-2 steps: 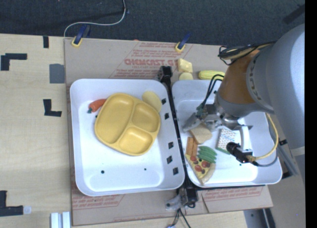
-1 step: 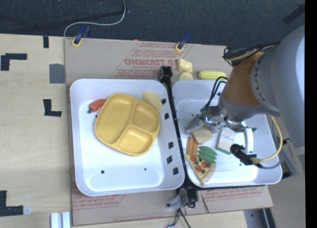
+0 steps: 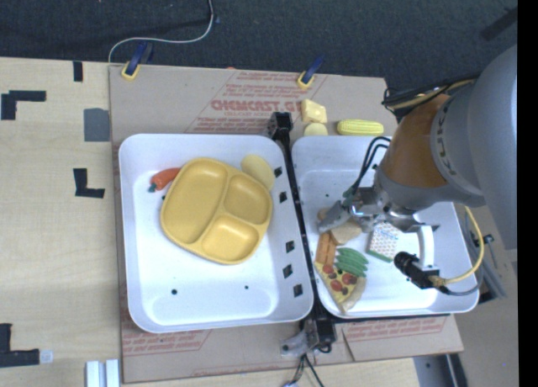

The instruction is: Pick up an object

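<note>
My gripper (image 3: 345, 215) is low in the right bin (image 3: 336, 166), near its middle, with the orange-banded wrist (image 3: 416, 154) behind it. It hangs just above a tan bread-like piece (image 3: 345, 231). Beside that lie a toy pizza slice (image 3: 340, 280), a green leafy piece (image 3: 354, 261) and a white object with a red dot pattern (image 3: 384, 241). From this view I cannot make out anything held in the gripper.
The left bin (image 3: 151, 284) holds a yellow divided plate (image 3: 217, 210), an orange carrot (image 3: 165, 177) and a pale yellow round piece (image 3: 258, 169). Behind the bins, on the cardboard, lie a cheese wedge (image 3: 313, 110), a pale round piece (image 3: 315, 129) and a corn cob (image 3: 360, 127).
</note>
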`<state>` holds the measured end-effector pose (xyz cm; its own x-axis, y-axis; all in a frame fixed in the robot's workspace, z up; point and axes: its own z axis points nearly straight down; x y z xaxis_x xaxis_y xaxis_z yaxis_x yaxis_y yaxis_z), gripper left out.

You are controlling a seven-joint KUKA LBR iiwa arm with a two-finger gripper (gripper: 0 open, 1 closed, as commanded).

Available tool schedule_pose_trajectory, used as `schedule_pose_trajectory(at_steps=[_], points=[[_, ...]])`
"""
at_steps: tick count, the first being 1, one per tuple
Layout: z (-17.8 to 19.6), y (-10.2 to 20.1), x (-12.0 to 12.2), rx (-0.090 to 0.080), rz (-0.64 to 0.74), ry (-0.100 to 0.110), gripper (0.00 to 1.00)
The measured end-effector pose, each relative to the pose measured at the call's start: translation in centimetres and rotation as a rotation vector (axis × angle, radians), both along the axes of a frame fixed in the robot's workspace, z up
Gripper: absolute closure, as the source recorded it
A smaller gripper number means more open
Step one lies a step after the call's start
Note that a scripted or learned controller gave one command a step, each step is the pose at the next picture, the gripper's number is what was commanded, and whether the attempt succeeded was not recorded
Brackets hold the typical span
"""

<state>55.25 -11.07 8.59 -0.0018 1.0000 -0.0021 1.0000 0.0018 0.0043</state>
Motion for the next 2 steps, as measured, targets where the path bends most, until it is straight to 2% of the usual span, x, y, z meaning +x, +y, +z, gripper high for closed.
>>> schedule_pose_trajectory(at_steps=[1, 2], points=[[0.0, 0.1, -0.8, -0.001, 0.0, -0.001, 0.0], [0.0, 1.4, -0.7, 0.0, -0.001, 0.001, 0.0]])
